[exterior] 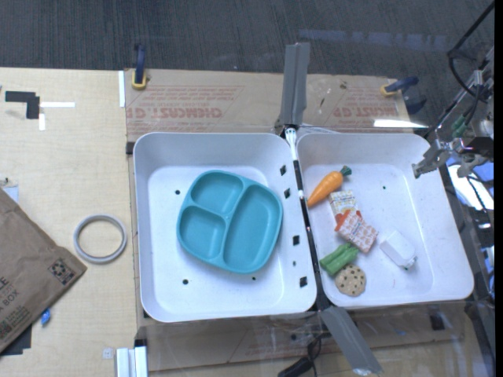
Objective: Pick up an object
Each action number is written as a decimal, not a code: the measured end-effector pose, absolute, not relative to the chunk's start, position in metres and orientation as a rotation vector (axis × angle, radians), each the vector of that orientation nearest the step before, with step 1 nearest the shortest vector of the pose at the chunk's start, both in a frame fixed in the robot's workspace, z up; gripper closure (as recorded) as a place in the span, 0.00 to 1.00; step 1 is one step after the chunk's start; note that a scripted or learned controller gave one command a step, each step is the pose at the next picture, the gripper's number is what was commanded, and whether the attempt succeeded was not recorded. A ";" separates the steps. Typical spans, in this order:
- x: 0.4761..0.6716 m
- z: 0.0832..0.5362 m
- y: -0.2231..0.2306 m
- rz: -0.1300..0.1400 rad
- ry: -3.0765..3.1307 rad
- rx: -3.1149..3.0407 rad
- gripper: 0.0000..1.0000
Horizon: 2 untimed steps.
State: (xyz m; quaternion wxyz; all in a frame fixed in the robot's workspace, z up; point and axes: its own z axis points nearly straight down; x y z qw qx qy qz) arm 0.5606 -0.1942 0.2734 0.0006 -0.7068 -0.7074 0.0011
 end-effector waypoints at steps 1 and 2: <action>0.517 0.231 -0.179 0.003 -2.300 -2.138 0.00; 0.518 0.240 -0.179 0.005 -2.298 -2.139 1.00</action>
